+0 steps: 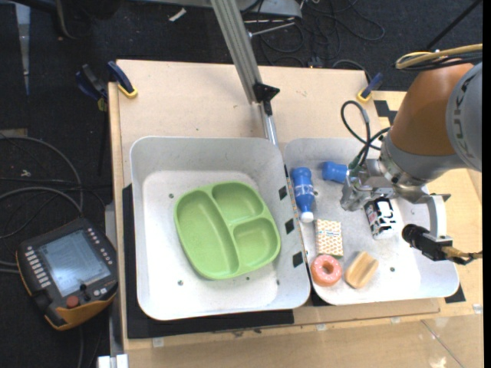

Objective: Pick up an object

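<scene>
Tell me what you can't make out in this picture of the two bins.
- Pincer: open or shut can't be told; the wrist above hides it, camera view.
- Blue piece beside it: partly covered by the pincer, shape unclear.
- Black-and-white can: label too small to read.
- Arm: cut off by the right edge.

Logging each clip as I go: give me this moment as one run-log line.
arm: over right bin | tool: low beside blue bottle, grasp not visible | other items: donut, wafer, bread roll | left bin: green tray

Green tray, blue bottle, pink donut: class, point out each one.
green tray [201, 228], camera view, its long left compartment
blue bottle [302, 186], camera view, mid-body
pink donut [327, 270], camera view, its iced ring
</scene>
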You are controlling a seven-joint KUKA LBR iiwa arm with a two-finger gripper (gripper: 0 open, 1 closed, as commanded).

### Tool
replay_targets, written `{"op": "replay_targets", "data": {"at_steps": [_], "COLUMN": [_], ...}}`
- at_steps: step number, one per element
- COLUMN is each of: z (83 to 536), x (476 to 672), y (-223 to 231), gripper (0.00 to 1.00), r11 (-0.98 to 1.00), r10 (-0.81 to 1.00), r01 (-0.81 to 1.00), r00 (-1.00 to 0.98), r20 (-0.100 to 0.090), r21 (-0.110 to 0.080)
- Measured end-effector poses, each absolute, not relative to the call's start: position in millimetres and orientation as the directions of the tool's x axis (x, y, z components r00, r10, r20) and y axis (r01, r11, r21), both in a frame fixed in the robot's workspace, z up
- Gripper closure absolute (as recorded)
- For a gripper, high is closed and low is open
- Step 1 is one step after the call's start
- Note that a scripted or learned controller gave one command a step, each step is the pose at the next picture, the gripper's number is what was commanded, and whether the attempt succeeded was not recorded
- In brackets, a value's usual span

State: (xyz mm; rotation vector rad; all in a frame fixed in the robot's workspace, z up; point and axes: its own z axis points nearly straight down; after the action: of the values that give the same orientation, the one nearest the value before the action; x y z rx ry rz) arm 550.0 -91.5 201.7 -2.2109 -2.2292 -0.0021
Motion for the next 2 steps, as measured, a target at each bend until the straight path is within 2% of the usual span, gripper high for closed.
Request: {"op": "replay_targets", "data": {"at_steps": [1, 2], "z": [210, 208], "x": [546.1, 552.3], "y": [-37, 19], "gripper": [1.0, 1.0], "r11": [0.009, 0.008], "r10": [1.0, 1.0], "r01": [1.0, 1.0], "r00": [-0.009, -0.008], "r20": [0.003, 0.002], "r21": [0.0, 0.001]}}
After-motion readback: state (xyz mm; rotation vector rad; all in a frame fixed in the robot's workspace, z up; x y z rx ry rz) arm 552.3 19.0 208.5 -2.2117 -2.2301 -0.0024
